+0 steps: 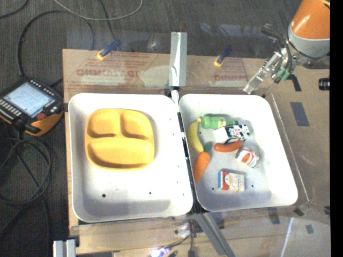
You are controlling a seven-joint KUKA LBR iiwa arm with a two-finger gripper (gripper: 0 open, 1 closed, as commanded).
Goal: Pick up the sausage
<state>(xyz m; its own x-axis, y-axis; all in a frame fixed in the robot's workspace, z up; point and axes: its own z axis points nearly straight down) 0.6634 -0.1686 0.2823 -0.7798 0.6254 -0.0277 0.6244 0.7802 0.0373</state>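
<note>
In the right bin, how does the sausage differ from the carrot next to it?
The sausage is reddish and lies nearly level across the bin; the carrot is orange and lies almost along the bin's length. The sausage sits mid-bin among the other toys, while the carrot lies against the left wall, just below the banana. The carrot looks thicker and tapers; the sausage is even in width. Both are elongated toy foods in the right bin.

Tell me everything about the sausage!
The sausage is a small reddish-orange toy, smooth and shiny like plastic, shaped like a short rounded stick. It lies flat, nearly level across the view, in the middle of the right bin. A white carton sits right above it, seemingly touching, and a red-and-white can lies close at its right end. The gripper hangs outside the bin, far from it.
</note>
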